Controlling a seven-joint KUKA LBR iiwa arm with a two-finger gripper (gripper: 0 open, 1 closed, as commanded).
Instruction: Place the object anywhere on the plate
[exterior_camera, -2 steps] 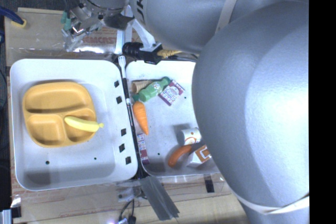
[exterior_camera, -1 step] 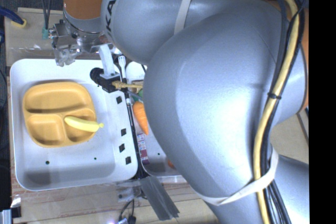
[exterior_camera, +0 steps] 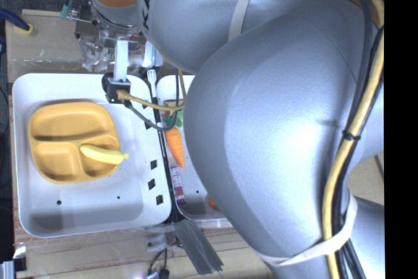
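Observation:
A yellow divided plate (exterior_camera: 65, 140) lies in the left white bin (exterior_camera: 39, 219). A yellow banana (exterior_camera: 103, 154) rests on the plate's near right compartment, its tip poking out over the plate's right rim. My gripper (exterior_camera: 98, 54) hangs under the orange wrist band at the far edge of the left bin, above and behind the plate and apart from the banana. I see nothing held in it.
An orange carrot (exterior_camera: 174, 146) with a green top lies at the left edge of the right bin (exterior_camera: 186, 206), most of which is hidden by the grey arm. A divider strip with black marks (exterior_camera: 155, 173) runs between the bins.

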